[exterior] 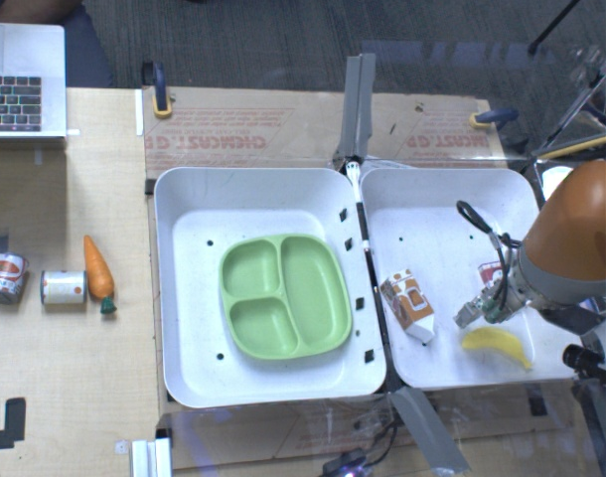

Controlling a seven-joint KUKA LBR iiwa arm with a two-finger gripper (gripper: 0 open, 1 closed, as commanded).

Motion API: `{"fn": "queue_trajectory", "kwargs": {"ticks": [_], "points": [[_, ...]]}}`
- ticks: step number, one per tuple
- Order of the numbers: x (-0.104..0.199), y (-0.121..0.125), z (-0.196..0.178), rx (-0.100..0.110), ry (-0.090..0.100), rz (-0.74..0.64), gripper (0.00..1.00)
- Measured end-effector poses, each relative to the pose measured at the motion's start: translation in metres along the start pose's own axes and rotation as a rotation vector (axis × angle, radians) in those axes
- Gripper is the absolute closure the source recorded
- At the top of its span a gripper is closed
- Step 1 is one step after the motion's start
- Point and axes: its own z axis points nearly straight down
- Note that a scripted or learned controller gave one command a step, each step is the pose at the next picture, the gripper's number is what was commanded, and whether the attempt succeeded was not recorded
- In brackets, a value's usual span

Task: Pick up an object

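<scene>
Banana [498, 347] lies flat near the front of the right bin [422, 192], just below the pincer [480, 311], which hangs over it as if lining up a grab. Cannot tell the pincer's state. Small carton [408, 305] lies left of it; green divided plate [283, 296] sits in the left bin [184, 266].

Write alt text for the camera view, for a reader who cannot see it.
A grey and orange robot arm reaches from the right into the right white bin, its gripper low over a yellow banana, with a small brown and white carton nearby. The left white bin holds a green divided plate.
</scene>
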Motion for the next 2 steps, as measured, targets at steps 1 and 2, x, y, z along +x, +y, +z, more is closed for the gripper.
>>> {"fn": "queue_trajectory", "kwargs": {"ticks": [1, 2], "points": [[0.0183, 0.0568, -0.1374, 0.003, 0.0, 0.37, 1.0], [0.0183, 0.0568, -0.1375, 0.003, 0.0, 0.371, 0.0]]}}
